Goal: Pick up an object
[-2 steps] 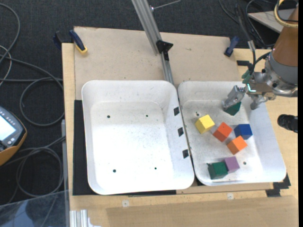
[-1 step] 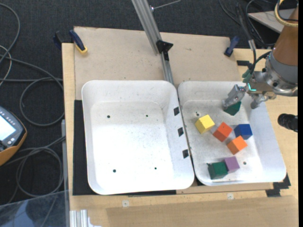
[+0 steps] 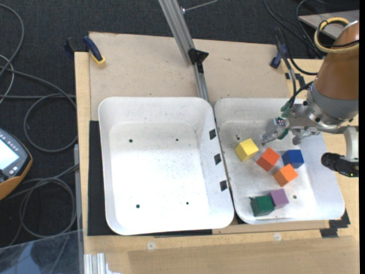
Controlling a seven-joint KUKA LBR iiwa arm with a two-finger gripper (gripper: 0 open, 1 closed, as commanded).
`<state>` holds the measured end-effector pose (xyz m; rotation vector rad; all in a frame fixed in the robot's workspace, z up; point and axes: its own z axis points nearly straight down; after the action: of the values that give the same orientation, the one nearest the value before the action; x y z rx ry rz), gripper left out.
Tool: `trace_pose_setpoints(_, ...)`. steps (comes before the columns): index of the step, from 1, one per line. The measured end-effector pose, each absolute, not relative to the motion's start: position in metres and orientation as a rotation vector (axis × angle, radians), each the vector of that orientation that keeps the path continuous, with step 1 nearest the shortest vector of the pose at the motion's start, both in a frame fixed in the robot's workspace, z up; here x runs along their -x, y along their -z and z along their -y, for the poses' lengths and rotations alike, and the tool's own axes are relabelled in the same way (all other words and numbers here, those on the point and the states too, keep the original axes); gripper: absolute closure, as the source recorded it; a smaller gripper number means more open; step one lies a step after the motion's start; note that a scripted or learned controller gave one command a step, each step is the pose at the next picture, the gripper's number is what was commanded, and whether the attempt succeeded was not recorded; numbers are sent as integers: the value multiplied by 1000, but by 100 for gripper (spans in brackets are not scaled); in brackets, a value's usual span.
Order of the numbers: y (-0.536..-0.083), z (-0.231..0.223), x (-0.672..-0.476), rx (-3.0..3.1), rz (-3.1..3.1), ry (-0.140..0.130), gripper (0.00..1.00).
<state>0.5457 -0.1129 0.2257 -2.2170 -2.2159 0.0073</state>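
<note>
Closest to the lens is the green block (image 3: pixel 262 204) at the front edge of the right bin (image 3: pixel 328 207), with a purple block (image 3: pixel 279 197) touching its right side.

Now the gripper (image 3: pixel 276 131) — it hangs over the back-middle of the right bin, reaching in from the right on the grey arm (image 3: pixel 336 99) with its orange band (image 3: pixel 341 67). I honestly can't tell from this angle whether it's spread or closed; the tip is a small cluttered bit of metal and cable. Nothing is visibly caught in it.

Working outward from there: a yellow block (image 3: pixel 247 149) sits just below and left of the tip, near but apart from it. To its right is a red-orange block (image 3: pixel 267 158), and just beside that a blue block (image 3: pixel 293 157), tucked close under the wrist. An orange block (image 3: pixel 285 174) lies just in front of those two, about touching the blue one. So six blocks in all, every one of them flat on the floor of the right bin, bunched toward its middle and front.

The left bin (image 3: pixel 111 153) sits right alongside, the two rims meeting in the middle. Both rest on a brown board (image 3: pixel 142 67), with a slanted metal pole (image 3: pixel 177 21) rising from its back edge — and black cables (image 3: pixel 34 101) trailing over the dark floor to the left.
</note>
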Motion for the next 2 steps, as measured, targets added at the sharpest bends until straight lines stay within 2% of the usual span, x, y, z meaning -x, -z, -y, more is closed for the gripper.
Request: trace_pose_setpoints(2,-122,120,-542,2224,2224,0,0)
